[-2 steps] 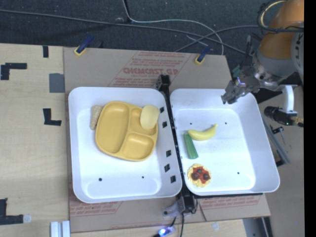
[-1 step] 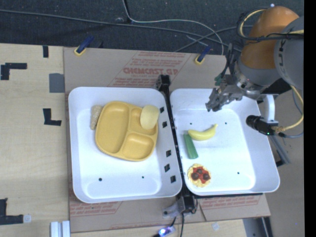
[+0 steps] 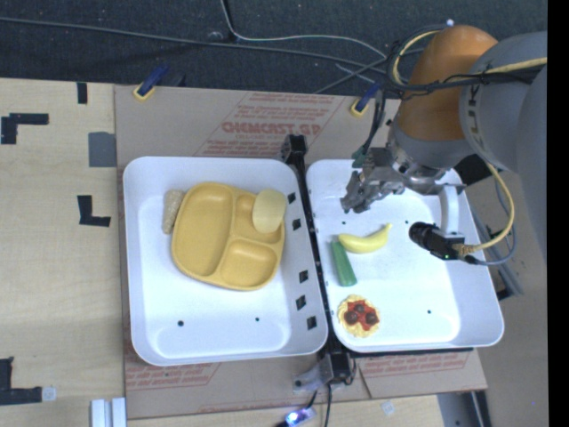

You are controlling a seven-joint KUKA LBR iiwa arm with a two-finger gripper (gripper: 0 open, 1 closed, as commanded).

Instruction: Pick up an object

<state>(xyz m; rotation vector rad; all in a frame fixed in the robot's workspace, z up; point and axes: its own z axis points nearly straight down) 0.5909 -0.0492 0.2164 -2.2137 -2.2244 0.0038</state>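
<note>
The pincer point(image 3: 356, 198) hangs over the upper left part of the right bin point(image 3: 462, 314), fingers pointing down and left; whether they stand wide or narrow cannot be told, and nothing shows between them. Just below it lies one toy banana point(image 3: 366, 239), curved, its left end near one green stick-shaped piece point(image 3: 343, 262) that runs down the bin beside the left wall. Further down, close to the front rim, sits one small round pizza toy point(image 3: 358, 316). The right half of this bin's floor is open.

The left bin point(image 3: 147, 265) holds one yellow divided plate point(image 3: 222, 236), one pale yellow round piece point(image 3: 268, 210) on the plate's upper right, and one tan sponge-like block point(image 3: 172, 210) at its left edge. The arm point(image 3: 462, 87) comes in from the right, orange band high, wrist bent downward.
</note>
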